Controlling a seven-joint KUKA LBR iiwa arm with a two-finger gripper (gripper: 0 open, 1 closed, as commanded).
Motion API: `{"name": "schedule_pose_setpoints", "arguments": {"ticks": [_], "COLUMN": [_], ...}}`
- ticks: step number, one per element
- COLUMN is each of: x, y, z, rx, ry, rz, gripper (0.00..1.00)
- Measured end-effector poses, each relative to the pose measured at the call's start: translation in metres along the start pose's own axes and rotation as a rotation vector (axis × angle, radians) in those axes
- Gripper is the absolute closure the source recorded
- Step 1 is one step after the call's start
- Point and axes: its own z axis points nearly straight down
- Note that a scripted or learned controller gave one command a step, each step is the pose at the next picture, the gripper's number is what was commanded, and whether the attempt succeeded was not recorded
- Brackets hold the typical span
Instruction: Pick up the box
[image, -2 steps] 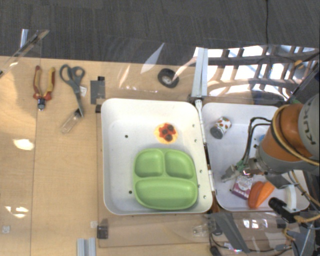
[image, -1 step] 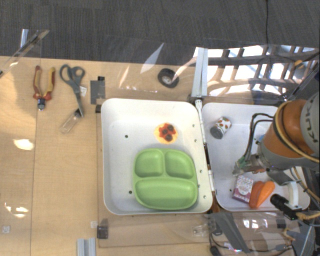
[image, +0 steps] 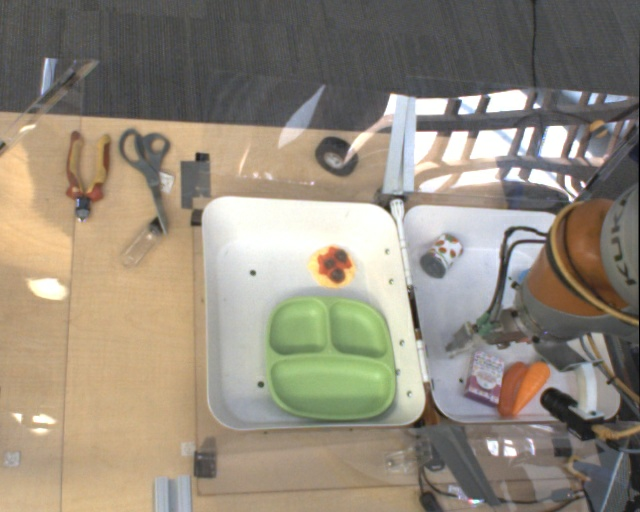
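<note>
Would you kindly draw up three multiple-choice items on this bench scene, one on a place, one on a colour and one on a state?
1. Where does the small purple and white box lie?
A. In the right white bin
B. On the green tray
C. Beside the scissors

2. What colour is the three-compartment plastic tray in the left white bin?
A. Blue
B. Green
C. Red

3. How does the box stand to the orange carrot-shaped toy?
A. Stacked on top
B. In the other bin
C. Beside it, on the floor of the same bin

Answers: 1 A, it rests near the front of the right white bin. 2 B, it is plainly light green. 3 C, they lie side by side.
</note>
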Motion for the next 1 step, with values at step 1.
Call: {"name": "schedule_pose_setpoints", "arguments": {"ticks": [1], "x": [-0.0041], "y": [-0.0054], "z": [0.0124], "rx": [0.014], "ry": [0.011], "rz": [-0.013], "gripper": [0.0]}}
